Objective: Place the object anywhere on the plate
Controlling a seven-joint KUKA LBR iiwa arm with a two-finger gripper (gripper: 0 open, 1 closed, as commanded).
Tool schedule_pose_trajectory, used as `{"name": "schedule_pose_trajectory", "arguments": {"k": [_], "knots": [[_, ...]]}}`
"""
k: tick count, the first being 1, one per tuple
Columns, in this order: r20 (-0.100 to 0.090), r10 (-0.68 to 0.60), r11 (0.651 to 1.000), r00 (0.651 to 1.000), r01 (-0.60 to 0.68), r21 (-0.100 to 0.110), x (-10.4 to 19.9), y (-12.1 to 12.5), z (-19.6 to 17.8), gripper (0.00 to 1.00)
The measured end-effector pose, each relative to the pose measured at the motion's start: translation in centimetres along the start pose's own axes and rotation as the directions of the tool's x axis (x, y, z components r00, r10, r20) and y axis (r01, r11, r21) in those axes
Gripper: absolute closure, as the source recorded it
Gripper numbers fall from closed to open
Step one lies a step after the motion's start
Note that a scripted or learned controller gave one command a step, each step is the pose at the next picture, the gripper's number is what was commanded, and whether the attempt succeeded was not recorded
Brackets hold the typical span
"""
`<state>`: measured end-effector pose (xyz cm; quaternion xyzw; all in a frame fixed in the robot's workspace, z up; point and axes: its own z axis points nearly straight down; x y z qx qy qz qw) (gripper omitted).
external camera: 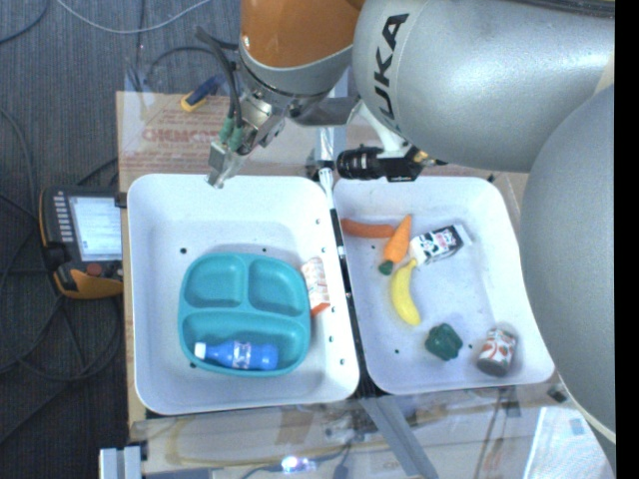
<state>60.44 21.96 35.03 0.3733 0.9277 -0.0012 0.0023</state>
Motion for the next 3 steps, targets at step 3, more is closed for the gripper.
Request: {"name": "schedule_pose_trajectory", "arguments": {"k": [3], "knots": [[0.002, -0.881, 0.473, 0.473, 0.881, -0.005, 9.0, -6.6, -7.5, 1.00]]}}
